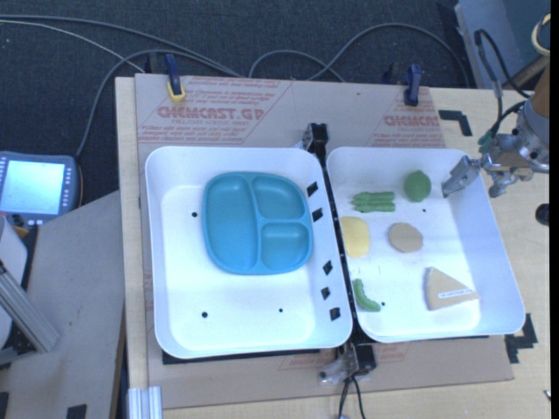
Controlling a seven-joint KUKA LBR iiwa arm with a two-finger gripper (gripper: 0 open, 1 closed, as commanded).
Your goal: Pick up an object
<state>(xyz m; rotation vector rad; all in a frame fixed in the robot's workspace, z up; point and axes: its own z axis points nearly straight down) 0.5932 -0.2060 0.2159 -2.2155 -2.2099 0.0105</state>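
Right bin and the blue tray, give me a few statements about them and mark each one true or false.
1. The blue tray lies in the left bin. True.
2. The right bin holds six items. True: green ball, green pod-like piece, yellow piece, tan round piece, tan wedge, small green piece.
3. The tan wedge sits in the blue tray. False: it lies in the right bin.
4. The gripper holds the green ball. False: the ball lies in the bin, apart from the gripper.
5. The blue tray has one compartment. False: it has three.
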